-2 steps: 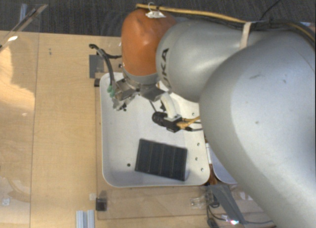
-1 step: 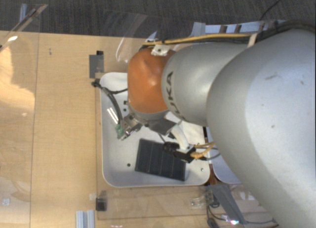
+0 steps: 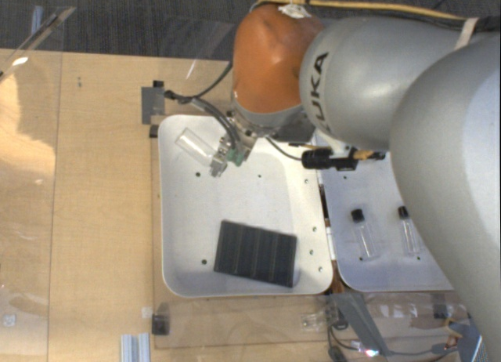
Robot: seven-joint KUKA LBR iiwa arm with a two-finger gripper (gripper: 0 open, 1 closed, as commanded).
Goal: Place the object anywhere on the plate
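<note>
Gripper (image 3: 222, 154) over left bin (image 3: 176, 270) at about 11 o'clock; clear vial (image 3: 193, 145) sticks out from its tip, seemingly clamped between fingers. Dark ribbed plate (image 3: 256, 253) at bin's 5 o'clock, well apart. Risk: slick vial slips mid-carry, or rolls off plate ridges on release.

arm (image 3: 407, 78): smooth grey shell with a soft sheen, looks like painted metal or hard plastic
orange band (image 3: 270, 59): glossy-ish orange, smooth, catches a bit of light
left bin (image 3: 180, 266): white, matt, plastic-looking with a faint speckle
plate (image 3: 256, 253): dark, matt, ribbed surface with lengthwise grooves
vial (image 3: 194, 145): clear, see-through, glass or plastic, hard to say which
right bin vials (image 3: 365, 239): clear bodies, black caps
bench (image 3: 78, 211): pale wood look under a shiny transparent sheet
</note>
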